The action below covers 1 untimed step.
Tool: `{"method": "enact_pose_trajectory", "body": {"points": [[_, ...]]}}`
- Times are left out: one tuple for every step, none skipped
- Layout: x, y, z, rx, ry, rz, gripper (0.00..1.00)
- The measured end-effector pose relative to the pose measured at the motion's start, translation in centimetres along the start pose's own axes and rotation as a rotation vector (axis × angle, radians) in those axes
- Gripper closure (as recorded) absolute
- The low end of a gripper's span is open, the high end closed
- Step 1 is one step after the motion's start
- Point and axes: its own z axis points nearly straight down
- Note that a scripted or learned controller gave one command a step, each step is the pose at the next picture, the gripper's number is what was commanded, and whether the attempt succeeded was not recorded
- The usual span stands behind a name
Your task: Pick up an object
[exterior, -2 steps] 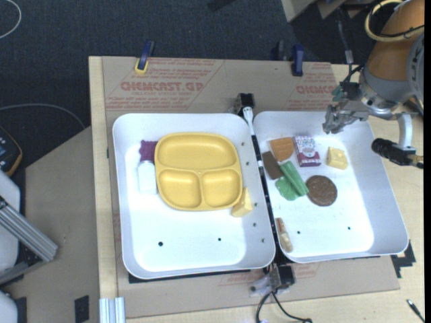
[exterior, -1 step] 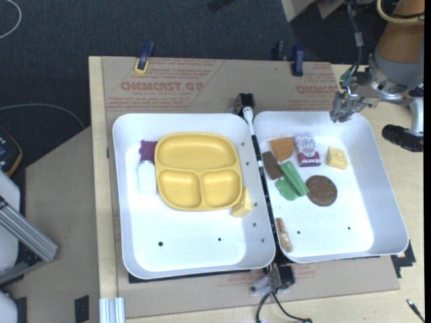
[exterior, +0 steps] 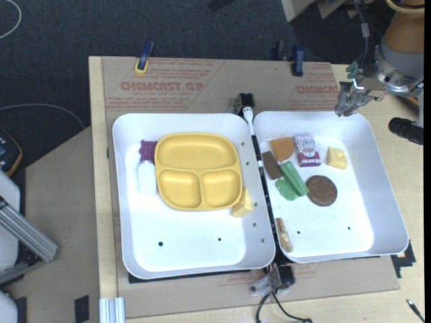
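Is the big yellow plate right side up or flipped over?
Right side up. The yellow plate in the left bin shows its three hollow sections facing up.

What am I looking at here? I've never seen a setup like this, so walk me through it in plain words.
One camera, fixed above a bench, looks down at a slant. A grey robot arm reaches in from the right; its hand hangs over the far edge of the right bin, with nothing seen in it. That bin holds small toy foods: a brown disc, a green piece, a yellow wedge and a red-and-white packet. The left bin holds a yellow divided tray.
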Motion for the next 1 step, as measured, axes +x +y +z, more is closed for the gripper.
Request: {"method": "enact_pose_trajectory", "body": {"points": [[4.78, -1.96, -0.25, 0.008, 0.004, -0.003, 1.0]]}}
